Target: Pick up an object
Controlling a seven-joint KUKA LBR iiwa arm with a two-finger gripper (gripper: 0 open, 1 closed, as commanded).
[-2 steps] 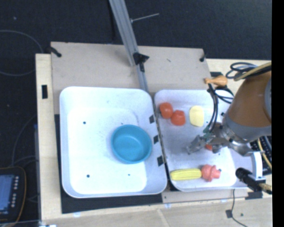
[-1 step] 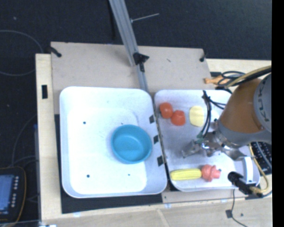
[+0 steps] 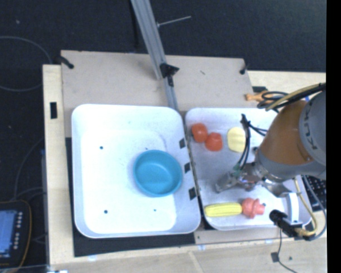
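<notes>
Over the right bin (image 3: 216, 118), the gripper (image 3: 224, 185) hangs, grasp unreadable. At its six o'clock lie a yellow corn cob (image 3: 223, 210) and pink toy (image 3: 252, 207); at twelve, two orange-red balls (image 3: 207, 137); at nine, a blue bowl (image 3: 157, 173).

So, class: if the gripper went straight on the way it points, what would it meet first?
The gripper points toward the view's left, so it would likely meet the bin floor first, then the bin wall. Depth is unclear from above.
</notes>
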